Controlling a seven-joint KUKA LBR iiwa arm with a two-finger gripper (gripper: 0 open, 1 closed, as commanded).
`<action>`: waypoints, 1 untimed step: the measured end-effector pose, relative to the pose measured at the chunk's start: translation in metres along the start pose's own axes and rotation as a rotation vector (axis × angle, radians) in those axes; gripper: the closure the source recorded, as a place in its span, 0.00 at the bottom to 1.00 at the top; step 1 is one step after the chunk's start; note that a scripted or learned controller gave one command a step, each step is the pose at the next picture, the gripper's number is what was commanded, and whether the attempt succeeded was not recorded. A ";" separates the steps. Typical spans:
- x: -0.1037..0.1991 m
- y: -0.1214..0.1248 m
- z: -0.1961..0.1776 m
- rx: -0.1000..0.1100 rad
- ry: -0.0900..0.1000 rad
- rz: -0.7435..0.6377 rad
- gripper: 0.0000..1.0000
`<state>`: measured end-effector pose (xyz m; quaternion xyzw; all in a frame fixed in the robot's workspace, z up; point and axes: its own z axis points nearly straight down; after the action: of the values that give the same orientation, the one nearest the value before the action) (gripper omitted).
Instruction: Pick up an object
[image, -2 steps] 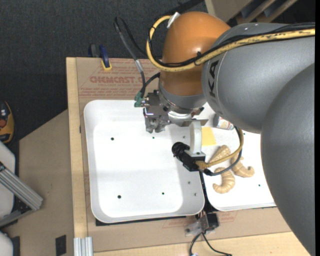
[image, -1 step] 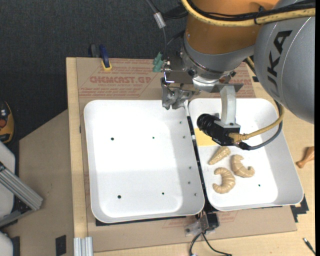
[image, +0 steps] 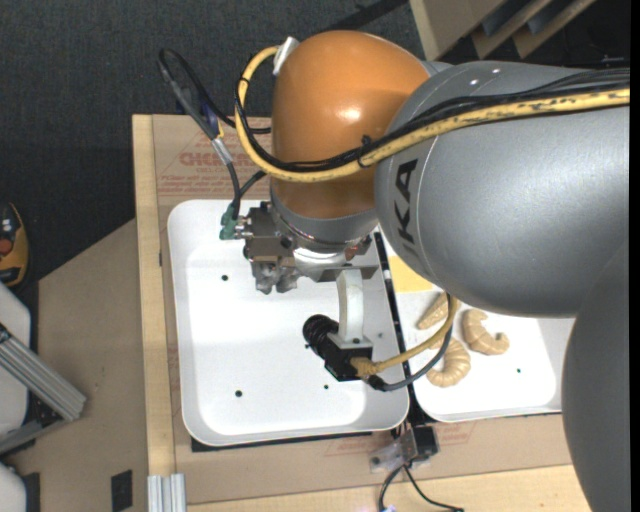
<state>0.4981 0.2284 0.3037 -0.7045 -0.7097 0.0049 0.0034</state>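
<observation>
Arm (image: 500, 190) over L bin (image: 225, 350), end effector (image: 272, 278) in back half.

Arm (image: 500, 180) ran off the top & right edges and covered most of the right bin (image: 500, 395); just its lower-left part showed. Yellow item (image: 412, 272) stuck out from under the arm, rest hidden, couldn't ID. Pale curved pieces (image: 485, 337) in that bin were too small to tell what they were. Left bin (image: 210, 340): top-right corner hidden behind the wrist. Claw (image: 278, 280) sat mostly under the wrist. Orange-black obj (image: 8, 245) was cut off by the left edge. Worktop (image: 150, 330): right side hidden by the arm.
</observation>
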 end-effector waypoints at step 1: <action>-0.004 0.001 -0.138 -0.027 0.009 0.005 1.00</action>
<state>0.5003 0.2244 0.4420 -0.7062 -0.7079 -0.0079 -0.0027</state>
